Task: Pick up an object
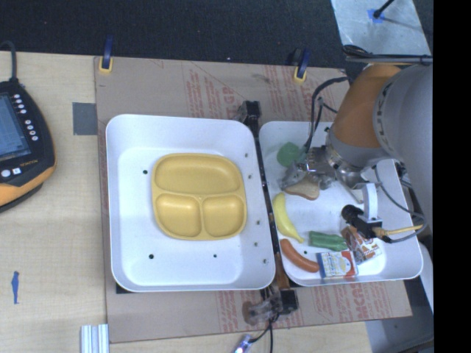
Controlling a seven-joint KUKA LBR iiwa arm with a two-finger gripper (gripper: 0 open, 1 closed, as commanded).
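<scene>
Gripper [305, 173] down in right bin [394, 271], finger state unclear, over tan lumpy piece [303, 190]; smooth curved banana [285, 219], sausage [299, 257] nearby; yellow divided tray [199, 195] left.

text: none readable | cardboard sheet [221, 87]: red print, too blurred

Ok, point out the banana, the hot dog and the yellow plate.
banana [286, 219]: camera view, middle of its curved body.
hot dog [299, 257]: camera view, middle of its length.
yellow plate [197, 169]: camera view, floor of its large top compartment.
</scene>
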